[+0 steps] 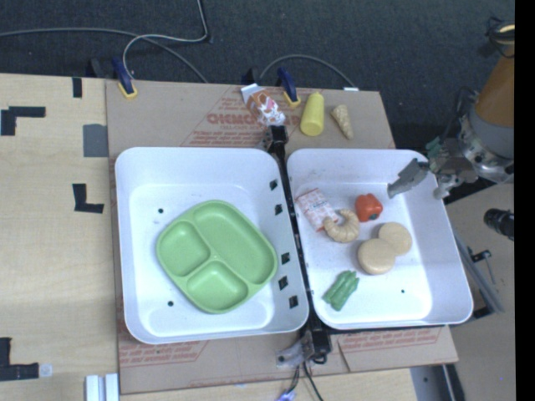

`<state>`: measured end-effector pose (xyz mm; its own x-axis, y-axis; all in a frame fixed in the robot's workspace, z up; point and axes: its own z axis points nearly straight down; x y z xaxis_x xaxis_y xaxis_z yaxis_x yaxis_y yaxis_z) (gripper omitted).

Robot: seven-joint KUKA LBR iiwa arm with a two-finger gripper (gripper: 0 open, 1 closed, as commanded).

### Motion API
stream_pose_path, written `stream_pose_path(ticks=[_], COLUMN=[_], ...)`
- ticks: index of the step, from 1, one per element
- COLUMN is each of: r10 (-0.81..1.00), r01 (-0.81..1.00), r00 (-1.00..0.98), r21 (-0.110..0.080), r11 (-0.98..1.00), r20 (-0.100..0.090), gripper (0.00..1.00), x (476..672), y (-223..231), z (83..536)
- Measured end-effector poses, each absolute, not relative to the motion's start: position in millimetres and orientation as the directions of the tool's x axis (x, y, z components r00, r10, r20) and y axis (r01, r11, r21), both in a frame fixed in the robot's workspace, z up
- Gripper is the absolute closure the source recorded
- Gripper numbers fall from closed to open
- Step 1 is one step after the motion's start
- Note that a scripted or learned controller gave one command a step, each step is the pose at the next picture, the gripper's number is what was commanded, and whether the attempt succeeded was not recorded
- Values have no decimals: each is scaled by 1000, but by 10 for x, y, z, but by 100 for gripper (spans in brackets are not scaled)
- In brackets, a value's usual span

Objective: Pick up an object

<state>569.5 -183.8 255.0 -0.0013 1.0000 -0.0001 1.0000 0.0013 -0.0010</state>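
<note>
The gripper point(422, 176) is seen at the upper right corner of the right bin point(435, 303), with two grey fingers point(406, 180) spread apart and nothing between them. The nearest candidate, a red tomato-like piece point(369, 206), lies down and to the left of the fingertips, near but apart from them; being roundish, it offers no marked long axis. Just left of it a curled tan pastry point(343, 227) rests against a small printed packet point(313, 205), and below are two beige round pieces point(384, 248), touching one another, with a green piece point(340, 291) further down lying aslant. The bin floor is smooth and white, probably slippery. Room around the red piece appears fair on its upper side, though tighter toward the pastry. The left bin point(134, 190) holds a green divided tray point(216, 256).
</note>
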Motion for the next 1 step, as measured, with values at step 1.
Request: stream_pose_path(ticks=[1], r10=[1000], r01=[1000], r00=[-2], r21=[-2], r11=[2], r20=[1], gripper=[0], x=[5392], y=[-1523], z=[940])
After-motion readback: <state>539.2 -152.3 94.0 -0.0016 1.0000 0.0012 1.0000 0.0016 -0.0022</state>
